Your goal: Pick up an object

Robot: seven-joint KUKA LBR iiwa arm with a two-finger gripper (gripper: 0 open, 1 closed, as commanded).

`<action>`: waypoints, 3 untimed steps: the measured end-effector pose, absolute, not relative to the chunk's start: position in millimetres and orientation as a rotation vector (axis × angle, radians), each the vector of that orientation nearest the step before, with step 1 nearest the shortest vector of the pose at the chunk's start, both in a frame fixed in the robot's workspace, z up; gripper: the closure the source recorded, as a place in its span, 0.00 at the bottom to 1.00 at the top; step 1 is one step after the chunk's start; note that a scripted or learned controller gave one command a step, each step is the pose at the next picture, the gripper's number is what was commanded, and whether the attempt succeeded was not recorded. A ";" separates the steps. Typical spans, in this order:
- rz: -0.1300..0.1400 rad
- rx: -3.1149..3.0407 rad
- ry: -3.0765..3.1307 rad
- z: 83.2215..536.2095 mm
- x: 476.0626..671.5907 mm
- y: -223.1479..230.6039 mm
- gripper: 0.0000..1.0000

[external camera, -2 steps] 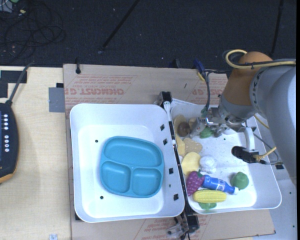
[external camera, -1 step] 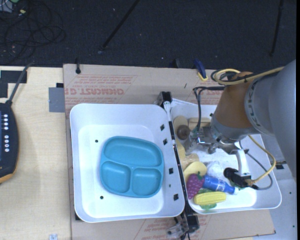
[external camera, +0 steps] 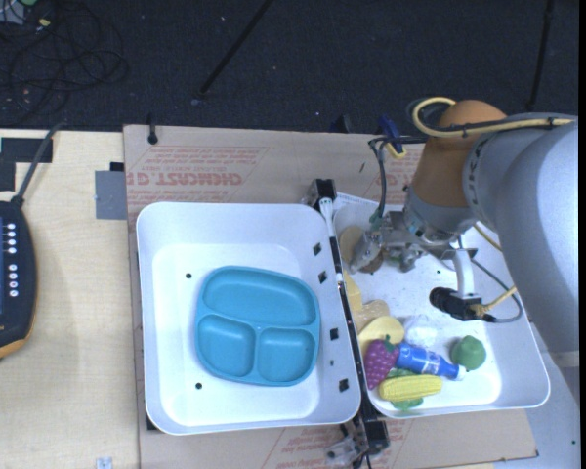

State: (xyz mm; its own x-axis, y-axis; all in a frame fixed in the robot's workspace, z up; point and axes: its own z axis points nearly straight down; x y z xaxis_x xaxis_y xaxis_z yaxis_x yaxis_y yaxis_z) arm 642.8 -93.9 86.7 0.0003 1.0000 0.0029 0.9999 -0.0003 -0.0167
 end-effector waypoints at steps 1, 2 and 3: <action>0.010 -2.219 -2.215 87.0 640.4 -92.5 0.00; 0.012 -2.219 -2.214 86.9 641.8 -86.0 0.00; -0.011 -2.227 -2.230 228.8 646.5 -91.2 0.00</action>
